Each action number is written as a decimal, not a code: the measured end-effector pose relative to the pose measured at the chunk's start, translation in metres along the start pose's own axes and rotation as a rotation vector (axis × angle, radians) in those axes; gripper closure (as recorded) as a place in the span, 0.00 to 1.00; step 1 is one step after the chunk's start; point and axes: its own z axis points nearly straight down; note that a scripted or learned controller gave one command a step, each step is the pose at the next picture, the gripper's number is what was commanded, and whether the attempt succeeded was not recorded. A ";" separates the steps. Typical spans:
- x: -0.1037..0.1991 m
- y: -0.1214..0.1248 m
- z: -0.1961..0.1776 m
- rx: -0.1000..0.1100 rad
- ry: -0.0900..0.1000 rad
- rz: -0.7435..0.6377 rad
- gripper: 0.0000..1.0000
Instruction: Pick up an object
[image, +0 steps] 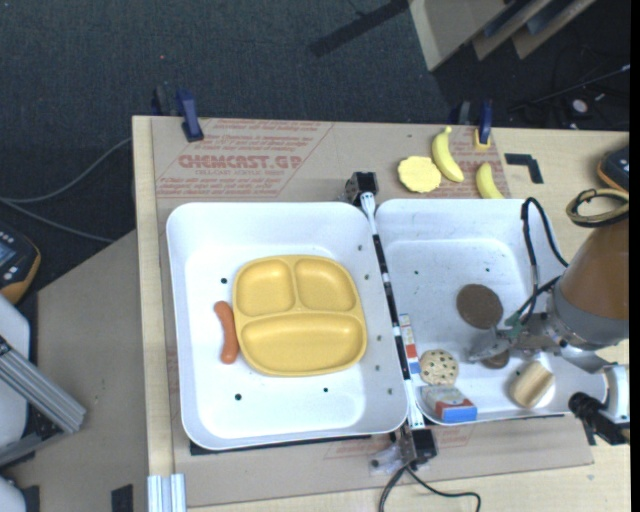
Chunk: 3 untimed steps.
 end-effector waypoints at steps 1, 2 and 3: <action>0.026 0.113 -0.003 -0.017 -0.003 -0.011 0.00; -0.046 0.019 -0.002 -0.003 0.008 -0.002 0.00; -0.023 0.080 -0.002 -0.013 -0.004 -0.009 0.00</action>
